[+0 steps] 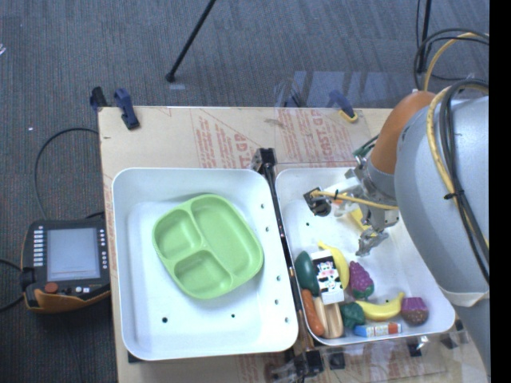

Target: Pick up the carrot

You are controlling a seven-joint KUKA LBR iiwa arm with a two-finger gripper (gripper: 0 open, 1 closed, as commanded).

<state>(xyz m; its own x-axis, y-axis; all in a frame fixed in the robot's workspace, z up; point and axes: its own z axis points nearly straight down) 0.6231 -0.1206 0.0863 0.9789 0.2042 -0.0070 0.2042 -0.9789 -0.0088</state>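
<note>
The carrot [313, 313] is seen lying untouched at the lower left of the right bin [415, 270] (beside other toy food), while the gripper [372, 240], its state impossible to tell, hangs above mid-bin, so the pickup is judged not yet begun.

green plate [209, 246] in left bin [128, 294] | pendant [68, 263] (on floor)
</note>
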